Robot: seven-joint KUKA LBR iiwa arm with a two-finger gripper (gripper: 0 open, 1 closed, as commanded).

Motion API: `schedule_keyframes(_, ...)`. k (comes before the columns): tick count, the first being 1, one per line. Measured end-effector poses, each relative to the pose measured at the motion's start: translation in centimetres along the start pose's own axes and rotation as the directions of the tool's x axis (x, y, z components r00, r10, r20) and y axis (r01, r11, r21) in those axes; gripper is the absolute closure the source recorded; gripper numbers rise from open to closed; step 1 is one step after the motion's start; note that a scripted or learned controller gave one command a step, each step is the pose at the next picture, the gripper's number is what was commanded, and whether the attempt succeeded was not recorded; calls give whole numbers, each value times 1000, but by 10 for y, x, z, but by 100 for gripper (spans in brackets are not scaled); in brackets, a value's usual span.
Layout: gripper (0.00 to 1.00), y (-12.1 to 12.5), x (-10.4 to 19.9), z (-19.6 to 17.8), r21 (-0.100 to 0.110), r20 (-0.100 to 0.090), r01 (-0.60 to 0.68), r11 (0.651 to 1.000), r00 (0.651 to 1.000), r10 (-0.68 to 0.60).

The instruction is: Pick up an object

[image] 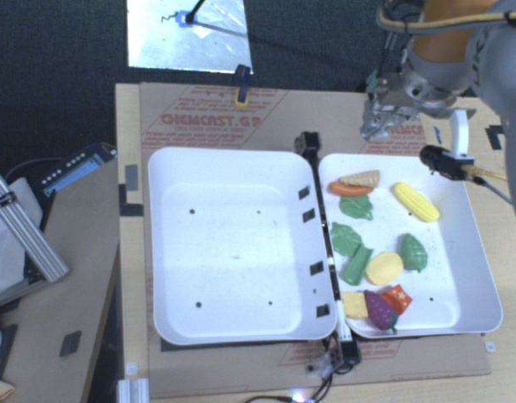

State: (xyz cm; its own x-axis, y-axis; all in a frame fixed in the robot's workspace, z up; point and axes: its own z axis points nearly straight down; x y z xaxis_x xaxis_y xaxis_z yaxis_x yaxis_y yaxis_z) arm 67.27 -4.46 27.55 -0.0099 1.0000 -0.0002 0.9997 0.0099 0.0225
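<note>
The right bin holds toy food: yellow corn, an orange carrot, green leaves and a purple piece. The left bin adjoins it. The tool hovers above the right bin's far edge

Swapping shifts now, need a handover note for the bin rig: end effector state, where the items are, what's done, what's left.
End effector: above the bench beyond the far edge of the right bin, over the cardboard, nothing between its fingers; open or shut not readable from this angle.
Items: all in the right bin. Corn cob far right, carrot and bread slice at the far left edge, green leafy pieces down the middle, yellow round piece, purple piece and red piece at the near edge.
Done: nothing picked up.
Left: descend on one item, grasp, lift.
</note>
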Motion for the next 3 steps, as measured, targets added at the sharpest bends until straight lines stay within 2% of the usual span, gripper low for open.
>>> schedule_keyframes(1, 100, 1, 51, -121, 4, -2, 1, 1000, 1000, -1)
schedule_keyframes(2, 100, -79, 85, -145, 19, -3, -1, 1000, 1000, 1)
schedule_keyframes(3, 100, -29, 96, -180, 14, 0, -3, 1000, 1000, 3)
